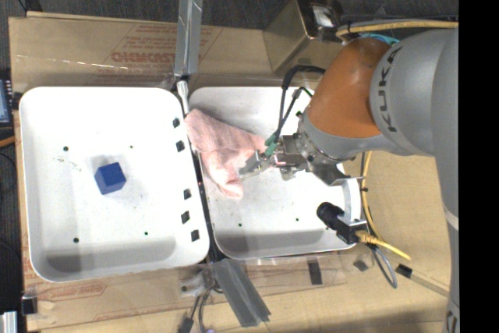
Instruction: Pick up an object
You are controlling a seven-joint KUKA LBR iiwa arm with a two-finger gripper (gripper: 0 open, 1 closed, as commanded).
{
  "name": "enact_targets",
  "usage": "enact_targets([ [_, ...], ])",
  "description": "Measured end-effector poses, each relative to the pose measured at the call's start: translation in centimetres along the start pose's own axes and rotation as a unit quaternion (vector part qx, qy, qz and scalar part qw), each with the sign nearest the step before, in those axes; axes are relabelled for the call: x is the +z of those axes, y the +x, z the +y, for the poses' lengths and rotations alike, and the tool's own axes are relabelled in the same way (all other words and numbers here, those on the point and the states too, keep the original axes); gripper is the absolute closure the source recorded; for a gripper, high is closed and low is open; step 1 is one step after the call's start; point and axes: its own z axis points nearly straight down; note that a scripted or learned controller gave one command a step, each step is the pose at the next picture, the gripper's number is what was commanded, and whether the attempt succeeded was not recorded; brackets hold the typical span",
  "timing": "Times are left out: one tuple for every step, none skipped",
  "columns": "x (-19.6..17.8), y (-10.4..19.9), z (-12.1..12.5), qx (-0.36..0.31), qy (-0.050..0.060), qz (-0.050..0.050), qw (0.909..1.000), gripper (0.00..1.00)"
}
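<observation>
two white bins share cardboard-lined bench; gripper lies at pink cloth's edge, likely to pinch it, grip state unclear; blue cube sits apart.

A robotics lab bench.
Two white bins sat on cardboard, beside the KUKA arm, cables and clamps.

The grey arm bears "KUKA" lettering, an orange band, black cabling and a metallic end effector.
</observation>
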Motion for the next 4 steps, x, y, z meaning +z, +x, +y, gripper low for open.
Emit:
enact_targets([
  [7.8, -0.2, 3.9, -0.045, 0.001, 0.0, 0.999, 0.0],
  [10.6, -0.1, 4.7, -0.078, -0.001, 0.0, 0.997, 0.0],
  [9.6, -0.1, 4.7, -0.08, 0.0, 0.0, 0.9968, 1.0],
  [0.7, 8.4, 5.5, -0.023, -0.001, -0.001, 0.9997, 1.0],
])
